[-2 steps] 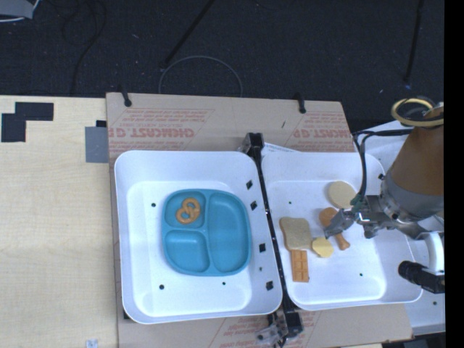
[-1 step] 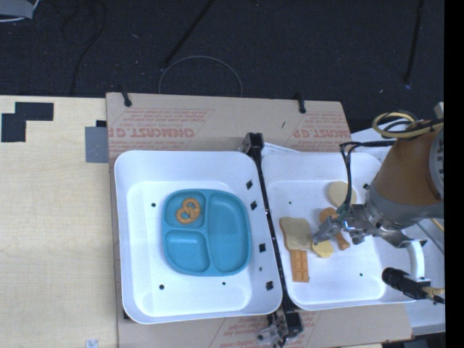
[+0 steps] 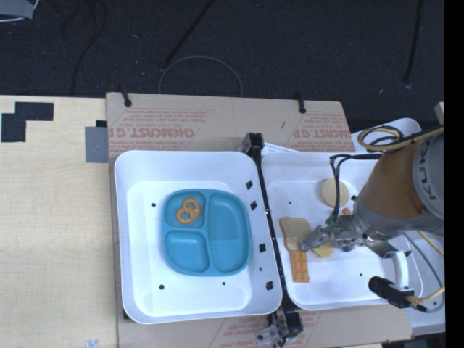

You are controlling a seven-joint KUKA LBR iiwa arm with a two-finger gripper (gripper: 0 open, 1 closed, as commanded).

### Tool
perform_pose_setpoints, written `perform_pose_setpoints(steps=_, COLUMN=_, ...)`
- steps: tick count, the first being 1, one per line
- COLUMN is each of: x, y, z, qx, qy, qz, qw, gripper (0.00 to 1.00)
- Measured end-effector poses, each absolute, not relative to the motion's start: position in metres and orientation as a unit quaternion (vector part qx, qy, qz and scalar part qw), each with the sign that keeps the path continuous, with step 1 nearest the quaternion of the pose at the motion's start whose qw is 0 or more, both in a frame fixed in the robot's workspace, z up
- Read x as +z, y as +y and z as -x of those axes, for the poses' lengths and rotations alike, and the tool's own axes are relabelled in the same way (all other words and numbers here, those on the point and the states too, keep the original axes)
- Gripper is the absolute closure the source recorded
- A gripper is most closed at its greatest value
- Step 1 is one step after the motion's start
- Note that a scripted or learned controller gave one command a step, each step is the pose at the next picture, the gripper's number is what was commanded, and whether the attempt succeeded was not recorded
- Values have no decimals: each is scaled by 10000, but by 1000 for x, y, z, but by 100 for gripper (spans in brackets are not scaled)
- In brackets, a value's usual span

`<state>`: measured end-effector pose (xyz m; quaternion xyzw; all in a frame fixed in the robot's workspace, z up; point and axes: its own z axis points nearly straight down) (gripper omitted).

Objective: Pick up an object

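Note:
My gripper (image 3: pixel 315 241) is low inside the right bin (image 3: pixel 348 296), reaching in from the right under the grey and orange arm (image 3: pixel 395 191). Its tip lies between a tan bread-like slice (image 3: pixel 293 230) on its left and a small yellowish piece (image 3: pixel 324 251) just below it. An orange-brown wafer bar (image 3: pixel 299 266) lies upright below the slice. A round cream piece (image 3: pixel 333 191) sits further back, close to the arm. I see nothing lifted off the bin floor.
The left bin (image 3: pixel 138 296) holds a blue divided plate (image 3: pixel 206 232) with a pretzel (image 3: pixel 188 211) in its top left compartment. A black divider (image 3: pixel 265 223) separates the bins. Cables (image 3: pixel 384 134) and a black fitting (image 3: pixel 388 292) lie along the right bin's right side.

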<state>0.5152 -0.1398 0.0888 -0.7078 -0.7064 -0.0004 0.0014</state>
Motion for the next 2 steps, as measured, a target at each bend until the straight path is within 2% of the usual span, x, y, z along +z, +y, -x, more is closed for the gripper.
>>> perform_pose_setpoints(steps=1, x=100, y=-141, z=-515, qx=-9, qy=-7047, qz=7095, qw=15, gripper=100)
perform_pose_setpoints(steps=2, x=159, y=-134, z=-513, qx=-6, qy=-7075, qz=7067, qw=-6, gripper=100)
